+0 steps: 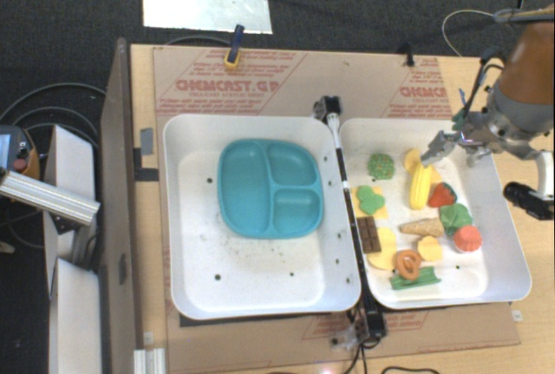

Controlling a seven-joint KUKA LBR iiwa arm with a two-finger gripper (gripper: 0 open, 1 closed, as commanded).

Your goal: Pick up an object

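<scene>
A teal divided plate (267, 188) sits in my left bin (186, 277); play food crowds the right bin (507, 272). My fingers (442, 147) hover above the corn (421, 183), grip state unclear.

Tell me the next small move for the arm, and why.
Probably lower the gripper straight down toward the yellow corn. The gripper sits over the upper part of the right bin, just above the corn's top end, and nothing shows between the jaws. The corn stands fairly apart from the green broccoli, so it looks like the nearest target.
</scene>
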